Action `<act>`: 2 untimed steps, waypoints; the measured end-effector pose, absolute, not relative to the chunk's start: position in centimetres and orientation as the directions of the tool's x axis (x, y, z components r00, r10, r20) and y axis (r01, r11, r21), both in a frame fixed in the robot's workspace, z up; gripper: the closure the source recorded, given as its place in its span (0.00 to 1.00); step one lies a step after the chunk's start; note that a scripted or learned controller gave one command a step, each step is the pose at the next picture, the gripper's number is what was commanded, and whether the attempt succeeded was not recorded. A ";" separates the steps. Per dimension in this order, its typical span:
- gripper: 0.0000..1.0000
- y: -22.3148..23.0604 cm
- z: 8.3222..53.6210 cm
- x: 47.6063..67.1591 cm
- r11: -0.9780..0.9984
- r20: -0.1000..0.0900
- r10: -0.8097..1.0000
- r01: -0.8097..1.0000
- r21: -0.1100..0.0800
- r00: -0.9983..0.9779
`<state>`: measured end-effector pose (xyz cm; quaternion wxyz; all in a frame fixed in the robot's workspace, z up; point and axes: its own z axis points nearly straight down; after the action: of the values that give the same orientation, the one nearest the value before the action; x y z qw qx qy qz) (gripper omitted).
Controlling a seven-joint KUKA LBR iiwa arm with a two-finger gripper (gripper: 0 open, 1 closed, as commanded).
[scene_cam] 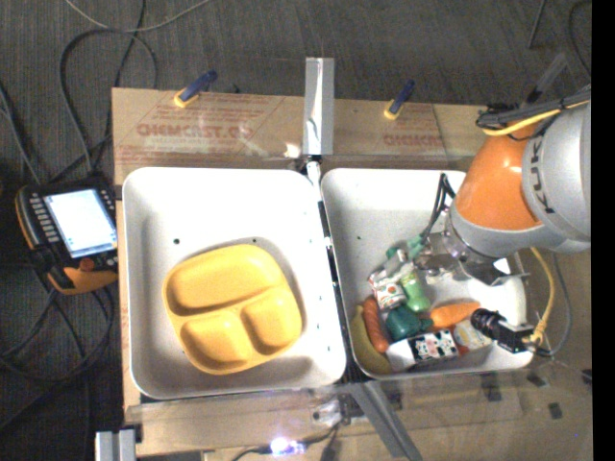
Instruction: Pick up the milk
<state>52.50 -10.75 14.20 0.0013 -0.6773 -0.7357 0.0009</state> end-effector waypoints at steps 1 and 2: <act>0.00 -14.9 12.5 54.2 -0.020 0.000 1.000 1.000 -0.004 0.020; 0.00 -10.1 9.7 53.9 -0.073 -0.002 0.997 0.997 -0.003 0.073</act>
<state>53.87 -10.06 9.73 0.0006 -0.7326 -0.6807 0.0020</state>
